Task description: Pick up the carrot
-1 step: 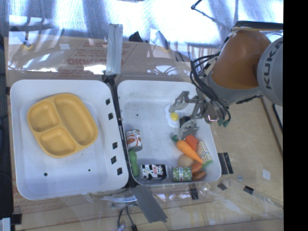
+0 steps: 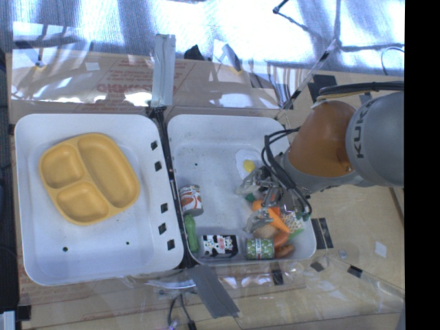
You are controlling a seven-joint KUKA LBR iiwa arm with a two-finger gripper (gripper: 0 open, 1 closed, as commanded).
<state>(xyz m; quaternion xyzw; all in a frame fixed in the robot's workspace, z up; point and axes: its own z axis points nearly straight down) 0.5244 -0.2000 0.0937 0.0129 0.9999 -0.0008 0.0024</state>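
Carrot [image 2: 277, 218] lies in the right bin [image 2: 220, 126], toward its near right corner, right under the end effector [image 2: 265, 199], which is down among the clutter there; whether it grips the carrot or how wide it stands, I cannot tell. Just beside the carrot sit a green can [image 2: 259, 249] and a small black-and-white carton [image 2: 220, 245]. A red-and-white can [image 2: 190, 199] stands near the bin's left wall, a fried egg [image 2: 247, 162] farther back. The left bin [image 2: 27, 253] holds a yellow divided plate [image 2: 88, 177].
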